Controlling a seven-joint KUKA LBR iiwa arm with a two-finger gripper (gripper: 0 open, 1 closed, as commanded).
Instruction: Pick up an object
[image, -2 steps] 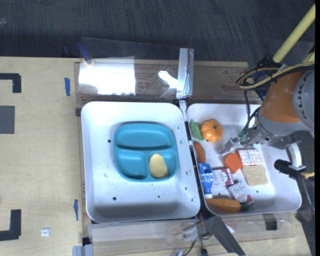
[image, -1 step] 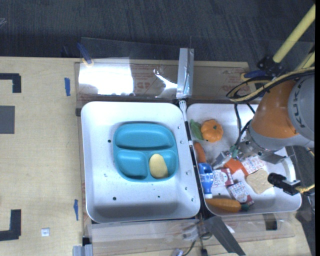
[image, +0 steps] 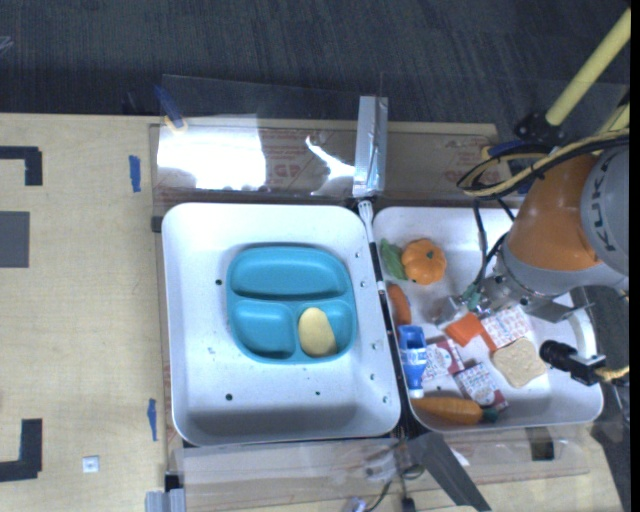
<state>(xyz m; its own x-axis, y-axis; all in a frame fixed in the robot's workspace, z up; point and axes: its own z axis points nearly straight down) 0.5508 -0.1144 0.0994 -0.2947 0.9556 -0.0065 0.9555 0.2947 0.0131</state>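
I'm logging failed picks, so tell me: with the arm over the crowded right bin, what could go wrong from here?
The right bin is crowded: the orange packet lies against the toast slice and a printed packet, so the gripper may nudge neighbours or snag two. The small pumpkin looks round and could roll away if bumped.

Two white bins sit side by side on the surface (image: 80, 330). The left bin (image: 190, 400) holds a blue divided tray (image: 275, 290) with a yellow, egg-shaped object (image: 317, 331) in its lower right compartment. The right bin (image: 575, 400) carries a small orange pumpkin (image: 424, 261), a carrot (image: 450, 408), a slice of toast (image: 519, 362) and printed packets (image: 478, 378). The pincer (image: 478, 300) hangs low above an orange packet (image: 467, 329).
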